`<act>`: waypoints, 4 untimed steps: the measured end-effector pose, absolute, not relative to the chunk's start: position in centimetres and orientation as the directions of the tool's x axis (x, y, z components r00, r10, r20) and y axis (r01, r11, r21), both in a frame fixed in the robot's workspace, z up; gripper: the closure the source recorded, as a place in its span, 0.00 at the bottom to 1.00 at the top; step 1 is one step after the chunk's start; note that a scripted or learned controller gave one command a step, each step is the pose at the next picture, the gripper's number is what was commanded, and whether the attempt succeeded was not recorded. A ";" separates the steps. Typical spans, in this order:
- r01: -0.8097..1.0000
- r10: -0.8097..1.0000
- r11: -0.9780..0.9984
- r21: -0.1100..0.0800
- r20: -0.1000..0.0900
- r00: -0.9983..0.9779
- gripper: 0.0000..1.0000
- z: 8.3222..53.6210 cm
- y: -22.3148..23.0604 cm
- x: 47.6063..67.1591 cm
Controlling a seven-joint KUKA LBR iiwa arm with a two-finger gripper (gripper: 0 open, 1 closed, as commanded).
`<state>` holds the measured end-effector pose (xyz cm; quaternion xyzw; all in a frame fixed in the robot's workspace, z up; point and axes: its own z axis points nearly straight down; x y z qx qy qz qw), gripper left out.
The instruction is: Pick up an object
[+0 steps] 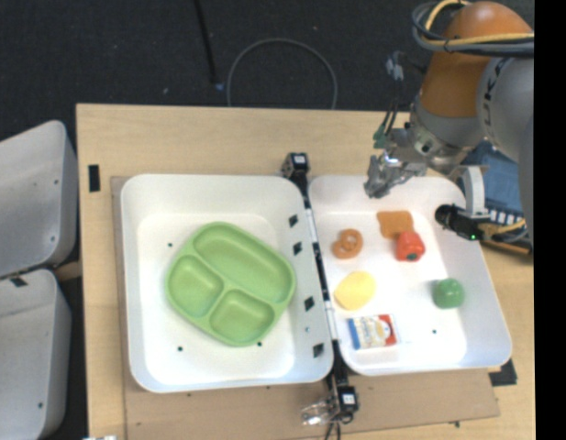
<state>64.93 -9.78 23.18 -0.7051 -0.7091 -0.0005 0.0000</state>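
While my claw (pixel 385 178) hangs over the far edge of the right bin (pixel 480 337), I cannot tell how it is set. Nearest below it lies an orange-brown block (pixel 394 222), with a red pepper-like piece (pixel 409 246) touching it. An orange ring (pixel 348 242), a yellow lump (pixel 355 290), a green ball (pixel 449 292) and a small printed packet (pixel 371 331) lie farther off. A green divided plate (pixel 230 283) fills the left bin (pixel 140 346).

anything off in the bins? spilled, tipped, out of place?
Nothing stands out. The green tray lies flat in the left bin, set at a slant. The small items sit apart in the right bin. The gripper hangs over its far edge.
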 end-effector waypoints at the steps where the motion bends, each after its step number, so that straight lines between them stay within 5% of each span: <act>1: 1.000 1.000 0.005 -0.003 0.001 -0.005 1.00 22.3 -5.3 62.2; 4: 1.000 1.000 0.007 -0.001 0.003 -0.007 1.00 22.9 7.5 54.9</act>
